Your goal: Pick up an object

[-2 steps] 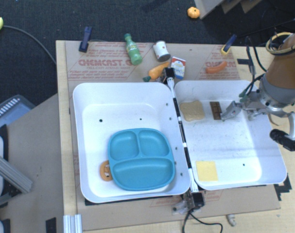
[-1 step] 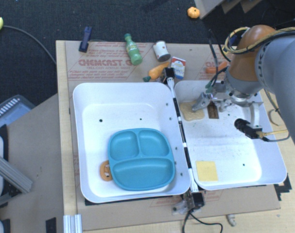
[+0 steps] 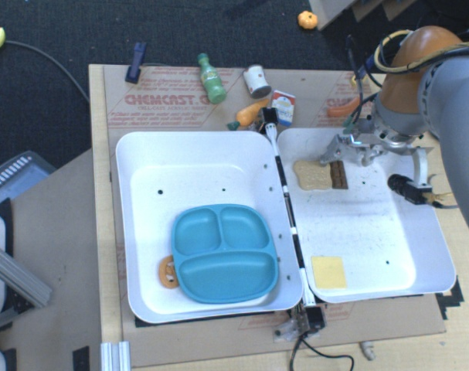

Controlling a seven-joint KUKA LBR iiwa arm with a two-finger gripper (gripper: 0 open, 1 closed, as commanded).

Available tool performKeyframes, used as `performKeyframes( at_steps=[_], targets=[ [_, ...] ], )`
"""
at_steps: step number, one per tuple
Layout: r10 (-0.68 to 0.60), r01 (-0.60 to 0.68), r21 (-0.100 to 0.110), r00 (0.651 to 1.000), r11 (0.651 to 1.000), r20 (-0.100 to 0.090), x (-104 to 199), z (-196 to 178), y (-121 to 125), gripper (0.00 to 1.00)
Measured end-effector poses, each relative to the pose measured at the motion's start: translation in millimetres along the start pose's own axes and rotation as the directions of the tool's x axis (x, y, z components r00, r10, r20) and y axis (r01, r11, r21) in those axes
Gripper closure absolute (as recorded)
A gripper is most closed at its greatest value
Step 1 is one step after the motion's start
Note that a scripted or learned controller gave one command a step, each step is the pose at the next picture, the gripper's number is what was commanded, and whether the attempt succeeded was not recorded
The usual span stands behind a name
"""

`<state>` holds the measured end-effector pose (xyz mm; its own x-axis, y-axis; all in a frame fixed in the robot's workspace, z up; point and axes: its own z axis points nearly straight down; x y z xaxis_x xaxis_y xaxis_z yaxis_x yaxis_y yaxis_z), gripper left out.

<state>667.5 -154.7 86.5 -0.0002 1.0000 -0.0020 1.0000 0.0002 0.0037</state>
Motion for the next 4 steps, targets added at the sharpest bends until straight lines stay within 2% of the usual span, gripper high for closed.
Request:
performKeyframes(
  at_steps=[1,2,3,4],
  targets=[
    [0.000,0.000,-0.001,1.000,1.000,-0.001,30,-1,-33,0.00],
    [0.000,0.000,-0.002,1.000,1.000,0.000,8,0,-7,0.00],
    [-0.001,0.001,-0.006,1.000,1.000,0.000,9,-12,-6,1.00],
    [0.001,-0.001,0.005,1.000,1.000,-0.002,-25,-21,-97,1.00]
  ],
)
